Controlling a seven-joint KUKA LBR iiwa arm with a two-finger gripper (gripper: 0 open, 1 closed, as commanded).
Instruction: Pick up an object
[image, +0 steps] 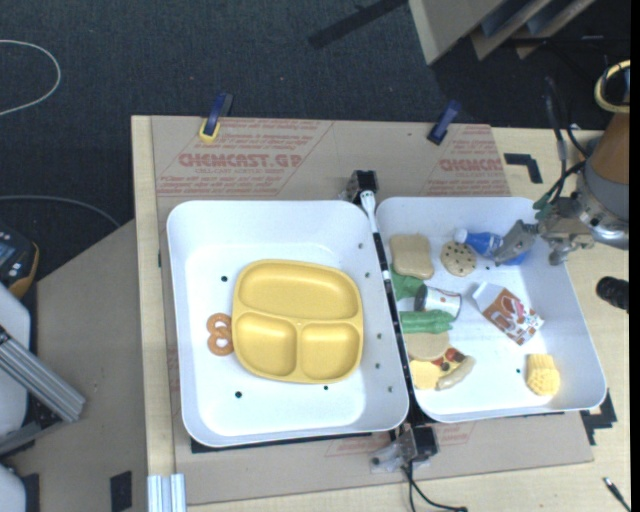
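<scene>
Grey metal is what I see first: my pincer (536, 238) hangs over the far right part of the right bin (585, 330), its two fingers spread open with nothing between them. One fingertip (517, 243) sits just beside a small blue object (484, 243), and I cannot tell whether they touch. The arm (612, 165) comes in from the right edge, its orange band above the wrist.

Working outward from there, a round speckled cookie (459, 260) lies next to the blue piece, and a tan slice of toy bread (411, 256) rests near the bin's left wall. Below the pincer, near the middle of the bin, I see a red-and-white packet (512, 315) lying tilted. A small white can (440, 300) lies on its side to the left of it, with a green toy vegetable (424, 322) just beneath. Closer to the near edge there is a cluster of toy food, including a pizza-like slice (440, 368), and a yellow corn cob (542, 376) sits apart toward the near right corner.

In the left bin (200, 400) a yellow divided tray (297, 320) lies near the centre, with an orange pretzel (219, 334) touching its left side. Both bins rest on a cardboard sheet (250, 155) held by a clamp (213, 118) at the far edge.
</scene>
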